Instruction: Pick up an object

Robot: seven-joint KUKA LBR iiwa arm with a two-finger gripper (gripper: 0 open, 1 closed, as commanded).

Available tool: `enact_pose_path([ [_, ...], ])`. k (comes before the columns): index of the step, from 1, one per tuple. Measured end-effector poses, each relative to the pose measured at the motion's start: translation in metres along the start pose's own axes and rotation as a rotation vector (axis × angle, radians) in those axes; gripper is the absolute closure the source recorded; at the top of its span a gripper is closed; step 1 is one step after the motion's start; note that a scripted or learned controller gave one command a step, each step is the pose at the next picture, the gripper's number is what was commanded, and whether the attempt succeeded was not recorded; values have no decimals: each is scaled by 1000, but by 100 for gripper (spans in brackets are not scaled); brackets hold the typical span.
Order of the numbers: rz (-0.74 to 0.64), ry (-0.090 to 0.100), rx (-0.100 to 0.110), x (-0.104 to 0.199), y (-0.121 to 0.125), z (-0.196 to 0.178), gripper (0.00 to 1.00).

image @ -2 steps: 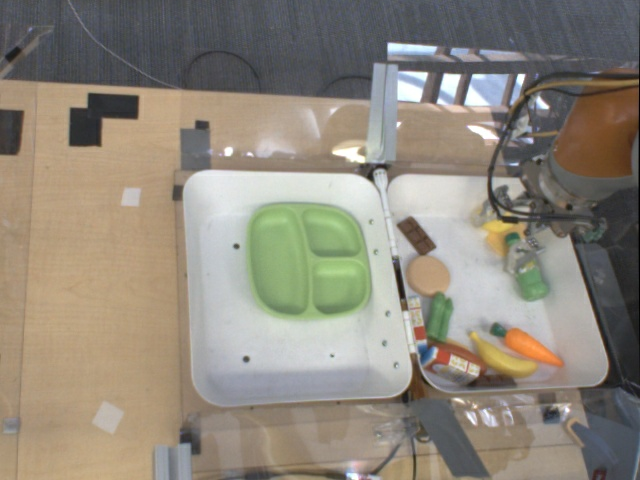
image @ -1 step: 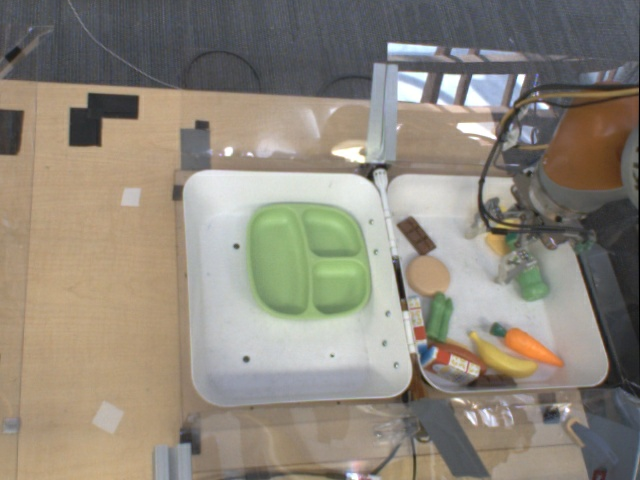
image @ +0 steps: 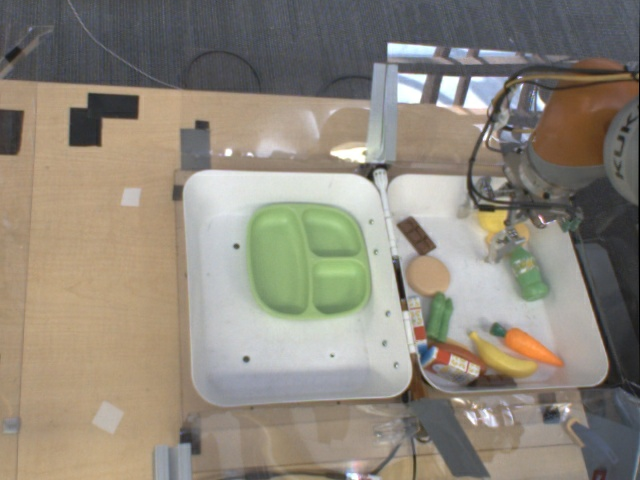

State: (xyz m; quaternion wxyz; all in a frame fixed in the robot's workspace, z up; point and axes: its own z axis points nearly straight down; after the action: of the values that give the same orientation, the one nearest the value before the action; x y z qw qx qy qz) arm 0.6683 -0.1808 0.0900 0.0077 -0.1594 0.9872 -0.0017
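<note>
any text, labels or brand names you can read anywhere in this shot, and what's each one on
"KU": part of a lettering on the arm's grey casing, cut off by the picture's edge.
Red packet in the right bin: printed label, too small and blurred to read.
Green bottle: no label can be made out.

Matt green plastic tray (image: 305, 260); wood-grain bench (image: 90, 298).

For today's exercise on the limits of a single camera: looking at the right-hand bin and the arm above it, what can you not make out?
- Gripper, camera view: the wrist and cables mask its fingers, so open or shut is unclear.
- Yellow object by the green plastic bottle: mostly hidden under the gripper; unidentifiable.
- Red packet at the white bin's near wall: label too small to read.
</note>
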Motion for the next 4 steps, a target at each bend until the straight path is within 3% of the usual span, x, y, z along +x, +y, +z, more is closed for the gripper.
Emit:
enact_pose_path([
  [1, -2, -13, 6, -4, -1, -16, 100],
  [2, 125, -11, 8, 0, -5, -157, 100],
  [3, 125, 2, 0, 3, -3, -148, 0],
  [4, 83, 4, 1, 5, -26, 0, 0],
])
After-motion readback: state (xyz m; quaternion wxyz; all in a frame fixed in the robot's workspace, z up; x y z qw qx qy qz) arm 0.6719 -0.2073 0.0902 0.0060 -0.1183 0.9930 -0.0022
